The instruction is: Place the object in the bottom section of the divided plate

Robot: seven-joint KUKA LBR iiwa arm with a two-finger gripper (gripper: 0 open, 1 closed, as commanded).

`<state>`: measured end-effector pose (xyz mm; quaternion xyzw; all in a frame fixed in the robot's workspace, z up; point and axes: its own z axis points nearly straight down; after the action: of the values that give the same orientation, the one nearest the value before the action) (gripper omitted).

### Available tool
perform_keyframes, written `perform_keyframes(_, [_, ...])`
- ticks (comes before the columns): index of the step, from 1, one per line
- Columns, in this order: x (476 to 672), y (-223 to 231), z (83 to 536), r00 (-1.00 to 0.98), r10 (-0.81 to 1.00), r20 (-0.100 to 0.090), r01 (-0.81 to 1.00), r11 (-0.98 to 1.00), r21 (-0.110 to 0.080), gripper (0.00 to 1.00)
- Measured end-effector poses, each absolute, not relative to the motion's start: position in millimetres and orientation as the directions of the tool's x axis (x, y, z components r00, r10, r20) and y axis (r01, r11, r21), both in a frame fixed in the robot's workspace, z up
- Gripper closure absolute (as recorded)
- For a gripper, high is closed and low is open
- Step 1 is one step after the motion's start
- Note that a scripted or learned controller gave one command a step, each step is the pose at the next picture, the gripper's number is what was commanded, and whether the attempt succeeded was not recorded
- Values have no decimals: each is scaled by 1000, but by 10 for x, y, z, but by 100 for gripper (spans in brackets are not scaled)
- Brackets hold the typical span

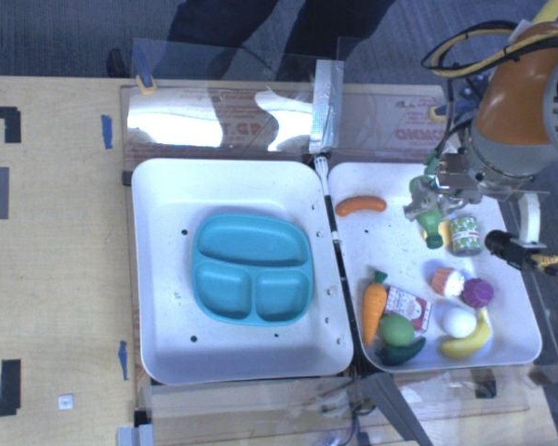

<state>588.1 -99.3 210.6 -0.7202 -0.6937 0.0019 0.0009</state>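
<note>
The blue divided plate (253, 268) sits in the left bin (158, 249), in the middle of the frame. All three of its parts have nothing in them, so the main job is not done yet.

The toys are all in the right bin (521, 342). There is a sausage (361, 205) near the top, a carrot (375, 310), a small red and white packet (409, 307), a green fruit (398, 330), a white egg (459, 323), a banana (470, 340), a purple toy (478, 293) and a small can (465, 234).

The end effector (431, 203) is low over the upper part of the right bin, at the right of the frame. A small green thing (432, 229) is right under it, touching or almost touching. It may be the toy to move, but I cannot tell if the end effector is grasping it or not.

What is left, I think: get hold of a toy, lift it, carry it across to the left bin, and put it down in the plate's bottom part.
</note>
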Motion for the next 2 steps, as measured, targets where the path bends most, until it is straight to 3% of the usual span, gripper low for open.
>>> perform_keyframes(1, [5807, -274, 1806, -20, 1000, 2, 1000, 20, -7, 100])
perform_keyframes(2, [6079, 764, 1814, -61, 998, 1, 998, 61, -2, 100])
